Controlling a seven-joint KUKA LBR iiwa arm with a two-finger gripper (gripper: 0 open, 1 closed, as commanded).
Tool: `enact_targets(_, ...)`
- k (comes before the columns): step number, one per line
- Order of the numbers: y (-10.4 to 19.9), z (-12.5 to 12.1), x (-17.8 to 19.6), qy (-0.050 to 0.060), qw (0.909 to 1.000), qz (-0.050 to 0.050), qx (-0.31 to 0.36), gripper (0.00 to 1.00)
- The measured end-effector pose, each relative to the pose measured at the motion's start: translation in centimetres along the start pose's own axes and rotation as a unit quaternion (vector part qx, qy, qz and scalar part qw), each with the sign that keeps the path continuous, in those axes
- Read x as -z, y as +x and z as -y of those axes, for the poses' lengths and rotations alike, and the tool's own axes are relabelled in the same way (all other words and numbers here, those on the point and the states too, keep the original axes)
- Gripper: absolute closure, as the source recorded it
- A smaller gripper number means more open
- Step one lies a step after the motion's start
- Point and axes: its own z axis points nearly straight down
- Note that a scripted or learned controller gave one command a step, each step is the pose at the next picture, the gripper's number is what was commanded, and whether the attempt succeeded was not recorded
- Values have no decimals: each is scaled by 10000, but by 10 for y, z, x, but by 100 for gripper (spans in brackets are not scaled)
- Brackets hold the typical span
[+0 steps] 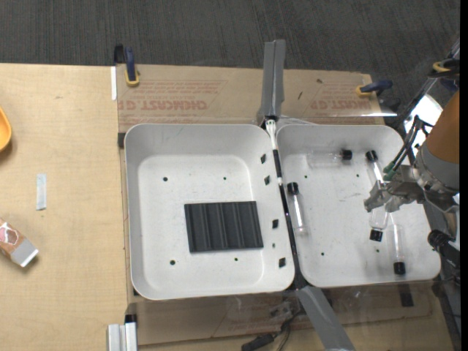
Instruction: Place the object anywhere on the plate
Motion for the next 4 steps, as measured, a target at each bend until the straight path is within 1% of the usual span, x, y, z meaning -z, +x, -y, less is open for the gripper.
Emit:
enact_targets(1,31,25,45,-2,9943,3,1062,100)
enact_targets(2,108,31,124,-3,9887,7,1497,100)
enact_targets(3,182,38,89,10,9911,6,1330,100)
enact_targets(4,261,45,-3,19,9702,5,2424,100)
